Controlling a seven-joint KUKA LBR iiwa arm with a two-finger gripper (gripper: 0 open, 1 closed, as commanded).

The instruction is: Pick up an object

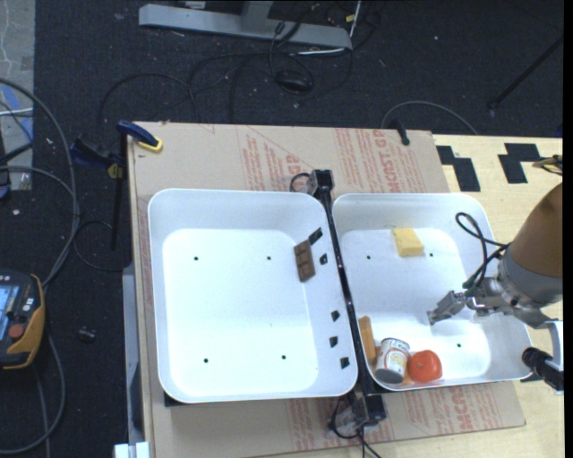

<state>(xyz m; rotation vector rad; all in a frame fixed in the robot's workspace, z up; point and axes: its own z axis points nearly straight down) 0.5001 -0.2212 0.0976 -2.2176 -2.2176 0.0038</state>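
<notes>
Far left, off the bench: a yellow-and-black handheld unit (20, 320) on dark carpet w/ loose black cables running around it, and a blue/yellow clamp (139, 136) at the bench's back-left corner. Bench top is a brown cardboard sheet (269, 152) w/ red print, on a pale wooden board further right. Left bin (179, 215), shallow and white, has a small dark brown bar (305, 261) lying near its right wall; the rest of its floor shows just a few small dark dots. A black divider strip w/ clips (338, 295) sits between the two bins. Right bin (358, 215): a thin orange stick (366, 335) lies along its left wall, just beside a small can (391, 358) on its side, white label w/ red top, and touching or nearly touching that, a red-orange tomato-like ball (426, 365), all crowded in the front-left corner. A pale yellow sponge-like block (408, 241) rests near the back wall, well apart from the others. Gripper (445, 309) is over the right bin's floor, right of centre, pointing left, near the ball and can but apart from them; nothing seen between its fingers, and can't tell if they're spread or closed, too small and blurred. Black cable (474, 234) loops from the wrist over the bin's back-right. Arm's orange band (543, 237) at right edge. Back of the room: a grey stand base (242, 22) and more cables on dark floor.
</notes>
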